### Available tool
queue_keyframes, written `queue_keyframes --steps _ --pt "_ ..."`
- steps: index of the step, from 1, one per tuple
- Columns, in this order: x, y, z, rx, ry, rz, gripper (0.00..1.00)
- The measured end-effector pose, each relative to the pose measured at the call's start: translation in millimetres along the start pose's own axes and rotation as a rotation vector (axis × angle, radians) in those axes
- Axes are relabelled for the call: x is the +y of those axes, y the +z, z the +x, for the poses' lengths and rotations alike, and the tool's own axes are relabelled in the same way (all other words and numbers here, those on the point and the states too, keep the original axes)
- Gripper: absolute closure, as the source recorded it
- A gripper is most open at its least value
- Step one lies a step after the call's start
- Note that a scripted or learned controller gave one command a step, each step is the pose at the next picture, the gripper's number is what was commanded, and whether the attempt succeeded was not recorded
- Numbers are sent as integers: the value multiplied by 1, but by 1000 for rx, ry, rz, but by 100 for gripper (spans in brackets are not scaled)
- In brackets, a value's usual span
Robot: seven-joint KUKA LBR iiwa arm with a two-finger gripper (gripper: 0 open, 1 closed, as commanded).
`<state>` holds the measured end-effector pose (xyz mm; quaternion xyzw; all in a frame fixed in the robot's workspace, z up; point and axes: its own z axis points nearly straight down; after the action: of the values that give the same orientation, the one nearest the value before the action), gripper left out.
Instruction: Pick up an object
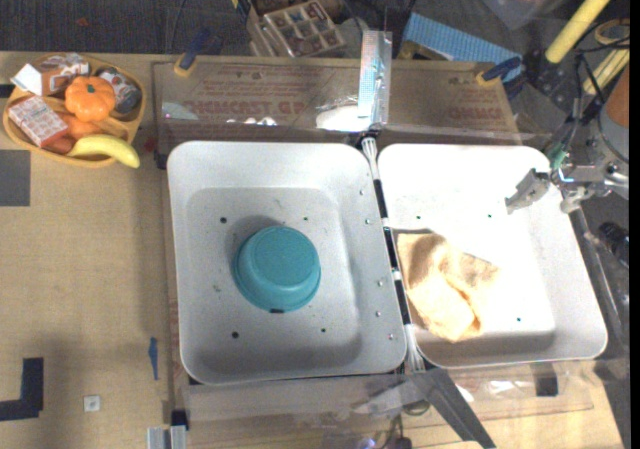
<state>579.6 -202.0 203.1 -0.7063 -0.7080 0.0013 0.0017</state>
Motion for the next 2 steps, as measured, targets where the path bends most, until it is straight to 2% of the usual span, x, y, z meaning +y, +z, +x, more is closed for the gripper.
queue_keyframes --steps 1,2 --pt "-45 73 84 0 -167 1 0" --pt "-53 113 96 -4 -282 -16 0"
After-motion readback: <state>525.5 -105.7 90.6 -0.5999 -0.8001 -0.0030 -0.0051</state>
